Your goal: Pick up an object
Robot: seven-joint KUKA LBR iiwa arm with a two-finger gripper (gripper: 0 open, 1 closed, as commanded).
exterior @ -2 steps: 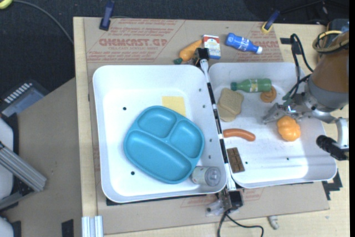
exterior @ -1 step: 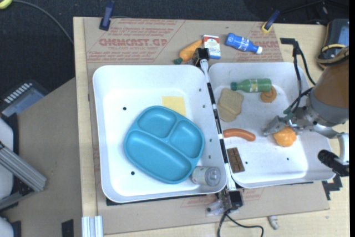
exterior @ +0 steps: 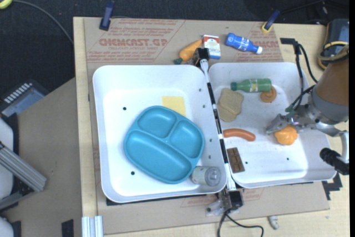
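Gripper point(exterior: 282, 126) sits low at frame right in the right bin point(exterior: 260, 177), touching the orange fruit point(exterior: 286, 136), apparently lining up a grasp; can't tell its opening.

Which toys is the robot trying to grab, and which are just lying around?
For the job:
gripper
round orange fruit, right at the gripper

Lying about:
green plastic bottle
orange sausage
tan bread slice
blue divided plate
yellow cheese square
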